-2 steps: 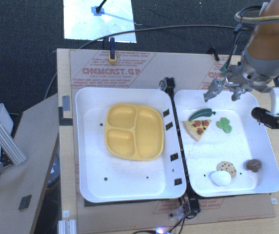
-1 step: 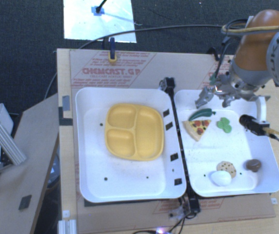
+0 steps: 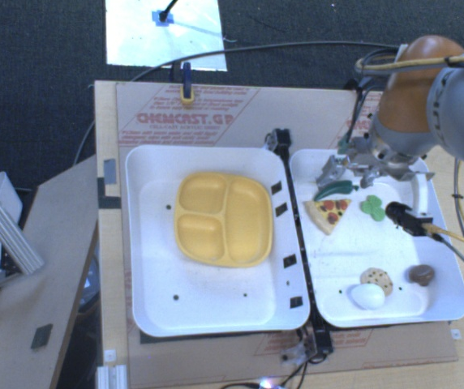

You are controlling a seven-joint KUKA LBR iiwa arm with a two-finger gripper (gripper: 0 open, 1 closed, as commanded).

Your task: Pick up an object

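My gripper (image 3: 339,171) hangs over the far left part of the right bin (image 3: 447,298), reaching in from the right. Just below it lies a dark green pod-shaped piece (image 3: 333,190), very close to the gripper; whether they touch is unclear. A pizza slice (image 3: 329,212) lies in front of the pod. A light green leafy piece (image 3: 371,207) sits to the right of the slice. Near the bin's front are a cookie (image 3: 375,279), a white egg (image 3: 368,297) and a small brown lump (image 3: 421,275).
The left bin (image 3: 147,298) holds a yellow divided plate (image 3: 222,218) in its middle. A black-clipped divider (image 3: 291,225) separates the two bins. The grey arm with its orange band (image 3: 414,79) stands over the right bin's far right corner.
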